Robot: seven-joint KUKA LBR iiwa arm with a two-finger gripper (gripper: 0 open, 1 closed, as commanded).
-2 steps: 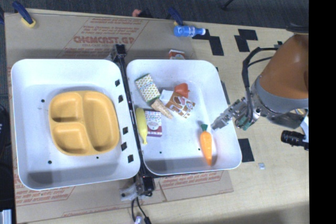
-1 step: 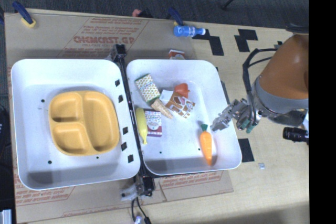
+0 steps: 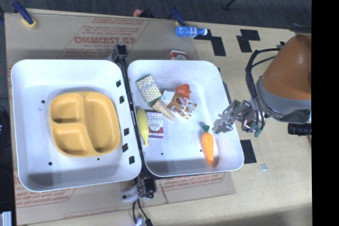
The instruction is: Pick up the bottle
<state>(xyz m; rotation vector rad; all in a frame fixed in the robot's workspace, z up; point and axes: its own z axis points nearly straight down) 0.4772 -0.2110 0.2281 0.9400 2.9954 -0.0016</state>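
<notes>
A small blue bottle (image 3: 189, 32) lies on its side on the bench, beyond the far rim of the right bin (image 3: 229, 152) and outside both bins. My gripper (image 3: 224, 120) hangs over the right rim of that bin, just above and right of an orange carrot (image 3: 208, 147). It is far from the bottle, toward the near right. Its fingers stand open and hold nothing.
The right bin holds a patterned packet (image 3: 149, 88), a red and white carton (image 3: 182, 102), a banana (image 3: 142, 125) and a red card (image 3: 154, 124). A yellow divided plate (image 3: 85, 123) sits in the left bin (image 3: 21, 114). Blue clamps (image 3: 24, 14) grip the bench's far edge.
</notes>
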